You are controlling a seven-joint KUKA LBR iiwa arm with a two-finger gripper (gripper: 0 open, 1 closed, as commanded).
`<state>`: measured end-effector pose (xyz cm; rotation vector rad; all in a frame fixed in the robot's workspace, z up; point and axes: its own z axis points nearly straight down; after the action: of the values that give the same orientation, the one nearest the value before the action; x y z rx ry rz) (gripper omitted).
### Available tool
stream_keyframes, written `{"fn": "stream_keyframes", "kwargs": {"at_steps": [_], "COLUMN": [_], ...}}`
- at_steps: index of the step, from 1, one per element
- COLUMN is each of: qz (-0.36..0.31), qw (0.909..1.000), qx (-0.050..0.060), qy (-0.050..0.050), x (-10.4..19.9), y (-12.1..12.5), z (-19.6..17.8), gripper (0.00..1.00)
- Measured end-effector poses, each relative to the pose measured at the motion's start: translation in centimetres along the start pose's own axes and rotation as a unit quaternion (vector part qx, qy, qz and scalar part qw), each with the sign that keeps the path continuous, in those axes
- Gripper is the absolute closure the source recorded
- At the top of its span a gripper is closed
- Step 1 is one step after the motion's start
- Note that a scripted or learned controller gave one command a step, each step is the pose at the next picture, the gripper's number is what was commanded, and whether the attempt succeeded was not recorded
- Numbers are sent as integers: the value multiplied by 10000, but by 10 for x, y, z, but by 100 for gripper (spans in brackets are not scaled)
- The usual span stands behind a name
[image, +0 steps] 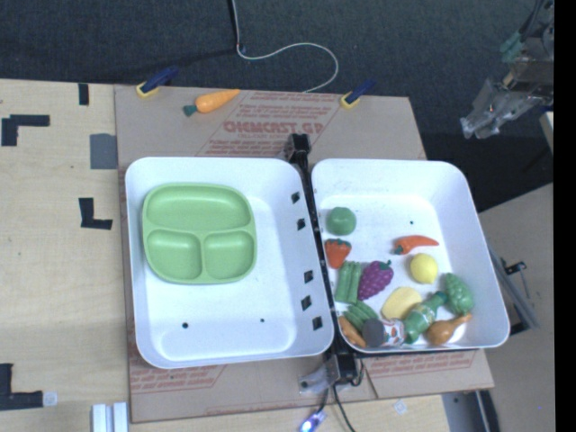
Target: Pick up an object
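The right bin holds several toy foods in its lower half: a green round fruit, a red chili, a lemon, purple grapes, a strawberry and broccoli. More pieces are piled at the near edge. My gripper hangs at the upper right, beyond the right bin's far right corner, well above and apart from the toys. Nothing shows in its grasp.
The left bin carries a green divided plate. A toy carrot lies on the cardboard behind the bins. A white cable loops at the back. Clips join the bins along the middle.
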<state>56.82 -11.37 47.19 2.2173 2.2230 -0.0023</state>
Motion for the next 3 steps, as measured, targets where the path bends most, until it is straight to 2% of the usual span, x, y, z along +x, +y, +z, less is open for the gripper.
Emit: {"fn": "stream_keyframes", "kwargs": {"at_steps": [1, 2, 3], "qz": [-29, -27, -8], "qw": [10000, 10000, 10000], "qx": [-35, 28, 17], "qy": [12, 19, 14], "x": [68, 126, 153], "y": [14, -47, -84], "z": [-67, -28, -15], "gripper": [100, 100, 100]}}
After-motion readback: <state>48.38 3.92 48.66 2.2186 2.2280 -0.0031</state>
